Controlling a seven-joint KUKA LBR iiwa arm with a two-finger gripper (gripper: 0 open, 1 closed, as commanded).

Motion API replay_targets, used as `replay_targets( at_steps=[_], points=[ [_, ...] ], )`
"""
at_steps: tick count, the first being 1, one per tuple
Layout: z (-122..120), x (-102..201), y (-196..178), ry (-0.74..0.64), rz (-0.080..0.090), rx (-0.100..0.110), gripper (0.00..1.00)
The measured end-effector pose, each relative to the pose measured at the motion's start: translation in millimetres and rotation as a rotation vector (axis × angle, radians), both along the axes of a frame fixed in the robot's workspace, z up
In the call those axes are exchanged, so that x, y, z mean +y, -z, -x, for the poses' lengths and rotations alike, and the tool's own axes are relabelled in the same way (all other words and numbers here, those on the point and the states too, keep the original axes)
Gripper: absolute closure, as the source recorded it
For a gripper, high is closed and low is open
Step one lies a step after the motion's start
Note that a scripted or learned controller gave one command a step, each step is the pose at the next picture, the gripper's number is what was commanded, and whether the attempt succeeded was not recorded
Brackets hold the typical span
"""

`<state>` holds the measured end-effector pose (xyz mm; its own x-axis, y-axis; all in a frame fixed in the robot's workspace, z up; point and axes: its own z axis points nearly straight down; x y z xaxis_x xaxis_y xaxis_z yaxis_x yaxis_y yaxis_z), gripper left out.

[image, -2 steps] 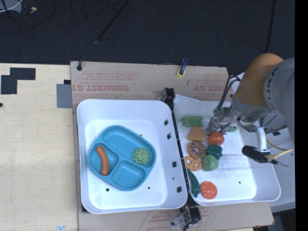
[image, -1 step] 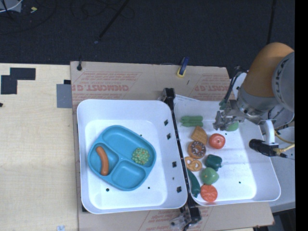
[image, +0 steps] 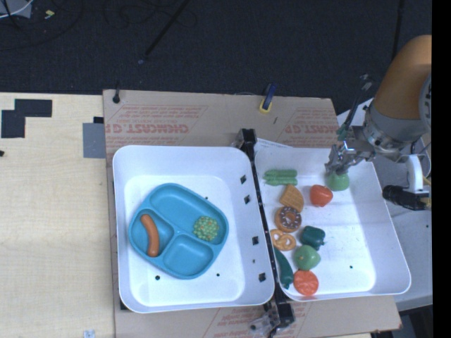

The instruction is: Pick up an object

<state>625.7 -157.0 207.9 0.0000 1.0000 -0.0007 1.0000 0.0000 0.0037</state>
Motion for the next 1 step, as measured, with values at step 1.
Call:
replay_targets(
  at_steps=[1],
  points=[
    [-0.2,-0.8,-20.7,-0.001,-0.001,0.003,1.00]
  ],
)
